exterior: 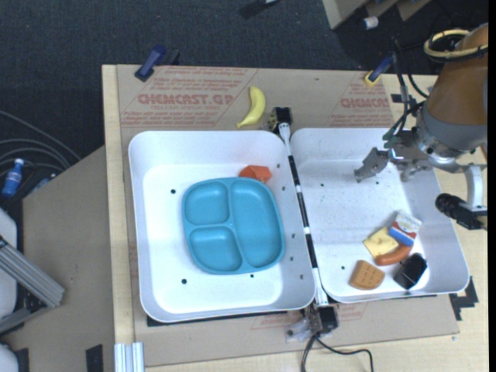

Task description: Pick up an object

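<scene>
The gripper (387, 163) is seen above the right bin (341, 215), its fingers spread wide with nothing between them. A small pile of toy food (391, 246) is found in that bin's near right corner, well apart from the gripper. A blue divided plate (232, 225) is set in the left bin (155, 231).

Small toy foods (385, 244) clustered in right bin (341, 208) near corner, black block (411, 270) beside.
</scene>
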Controlling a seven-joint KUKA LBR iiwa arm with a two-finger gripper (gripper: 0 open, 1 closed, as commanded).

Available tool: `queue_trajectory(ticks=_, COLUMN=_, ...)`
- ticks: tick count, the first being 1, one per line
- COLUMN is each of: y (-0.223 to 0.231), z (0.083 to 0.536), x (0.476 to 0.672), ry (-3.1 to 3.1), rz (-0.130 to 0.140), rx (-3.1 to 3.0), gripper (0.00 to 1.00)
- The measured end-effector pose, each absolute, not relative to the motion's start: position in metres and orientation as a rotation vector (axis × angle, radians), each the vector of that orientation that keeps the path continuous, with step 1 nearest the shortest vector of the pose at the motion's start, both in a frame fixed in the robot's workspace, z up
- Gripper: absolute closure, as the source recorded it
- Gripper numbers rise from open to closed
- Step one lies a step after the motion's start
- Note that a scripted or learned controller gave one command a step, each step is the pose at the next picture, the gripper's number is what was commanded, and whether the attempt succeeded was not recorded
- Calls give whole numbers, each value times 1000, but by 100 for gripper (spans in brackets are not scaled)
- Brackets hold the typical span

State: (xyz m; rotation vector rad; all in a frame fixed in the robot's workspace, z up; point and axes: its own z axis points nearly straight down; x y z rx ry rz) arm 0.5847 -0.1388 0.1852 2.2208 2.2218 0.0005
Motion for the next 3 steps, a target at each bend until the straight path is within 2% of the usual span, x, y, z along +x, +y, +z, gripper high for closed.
queue_trajectory(ticks=1, y=-144, z=84, x=586, ry=2222, rz=-1, rx=2223, gripper=0)
queue_trajectory(ticks=2, y=-150, z=85, x=661, ry=2222, rz=1, rx=2220, gripper=0)
queue_trajectory(ticks=3, y=-129, z=84, x=554, ry=2223, rz=-2, rx=2224, gripper=0)
